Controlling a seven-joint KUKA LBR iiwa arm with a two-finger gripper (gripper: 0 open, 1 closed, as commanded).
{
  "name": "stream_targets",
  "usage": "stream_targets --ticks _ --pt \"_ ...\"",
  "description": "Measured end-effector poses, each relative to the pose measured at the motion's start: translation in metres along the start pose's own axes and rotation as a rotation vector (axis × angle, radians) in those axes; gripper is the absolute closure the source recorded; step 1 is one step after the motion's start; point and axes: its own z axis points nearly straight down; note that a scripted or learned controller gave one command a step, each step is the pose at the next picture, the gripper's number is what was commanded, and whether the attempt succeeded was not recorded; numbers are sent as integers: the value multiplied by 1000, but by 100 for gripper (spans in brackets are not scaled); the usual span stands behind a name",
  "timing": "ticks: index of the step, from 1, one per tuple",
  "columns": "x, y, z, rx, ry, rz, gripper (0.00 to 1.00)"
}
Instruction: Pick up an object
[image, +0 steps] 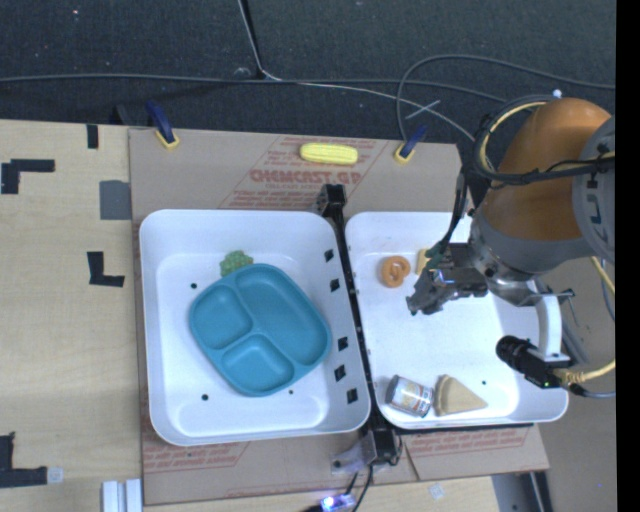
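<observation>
In the right bin (455, 345) lie an orange ring-shaped piece (394, 270) near the back left, a small metal can (409, 396) on its side at the front, and a tan wedge (458, 397) next to the can. My gripper (425, 300) hangs over the middle of this bin, just right of and below the orange ring, apart from it. I see nothing between its fingers. The left bin (165, 250) holds a blue divided plate (258, 327) with a small green piece (236, 263) at its back edge.
A yellow corn cob (328, 154) lies on the cardboard behind the bins. Black clips run along the divider (343, 300) between the bins. Cables hang above the arm at the right. Yellow clamps (165, 135) hold the cardboard's back corners.
</observation>
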Motion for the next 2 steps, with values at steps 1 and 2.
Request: stream_targets --ticks 1,2 --pt "58 15 14 2 -1 0 100" --pt "106 16 35 4 -2 2 100"
